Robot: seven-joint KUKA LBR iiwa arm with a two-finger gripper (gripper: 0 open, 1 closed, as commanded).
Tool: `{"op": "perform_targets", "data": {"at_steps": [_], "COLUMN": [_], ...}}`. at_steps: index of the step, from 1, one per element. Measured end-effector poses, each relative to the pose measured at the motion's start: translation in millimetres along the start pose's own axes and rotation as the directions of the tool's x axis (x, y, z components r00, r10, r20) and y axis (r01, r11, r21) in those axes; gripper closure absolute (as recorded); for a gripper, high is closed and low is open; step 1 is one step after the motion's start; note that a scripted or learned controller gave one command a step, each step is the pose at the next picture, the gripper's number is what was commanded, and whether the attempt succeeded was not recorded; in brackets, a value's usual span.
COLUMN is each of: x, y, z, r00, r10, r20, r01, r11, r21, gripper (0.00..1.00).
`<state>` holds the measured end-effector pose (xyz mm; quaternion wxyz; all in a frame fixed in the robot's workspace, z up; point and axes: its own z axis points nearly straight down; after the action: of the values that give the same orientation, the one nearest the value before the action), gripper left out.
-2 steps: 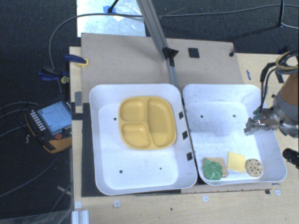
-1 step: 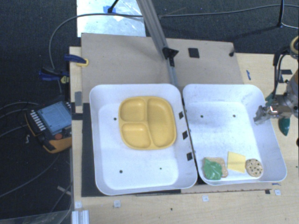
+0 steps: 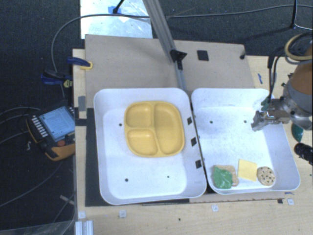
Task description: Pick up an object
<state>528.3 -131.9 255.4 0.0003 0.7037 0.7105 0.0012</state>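
Three small items lie along the near edge of the right bin (image 3: pixel 230 131): a green leafy piece on a tan slice (image 3: pixel 224 176), a yellow cheese square (image 3: pixel 247 170) and a round speckled cookie (image 3: pixel 265 176). My gripper (image 3: pixel 260 119) hangs over the right side of that bin, well behind the items and apart from them. Nothing is visible between its fingers.
A yellow divided plate (image 3: pixel 154 129) lies in the left bin (image 3: pixel 112 180). A slanted metal pole (image 3: pixel 161 28) crosses the back of the bench. Cables, clamps and a handheld device (image 3: pixel 53 126) lie off the bench to the left.
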Motion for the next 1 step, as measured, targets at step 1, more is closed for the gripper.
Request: {"op": "perform_targets", "data": {"at_steps": [1], "x": [44.5], "y": [-0.1], "z": [0.5], "r00": [1.0], "r10": [0.0], "r20": [0.0], "r01": [0.0], "r11": [1.0], "r21": [0.001], "gripper": [1.0]}}
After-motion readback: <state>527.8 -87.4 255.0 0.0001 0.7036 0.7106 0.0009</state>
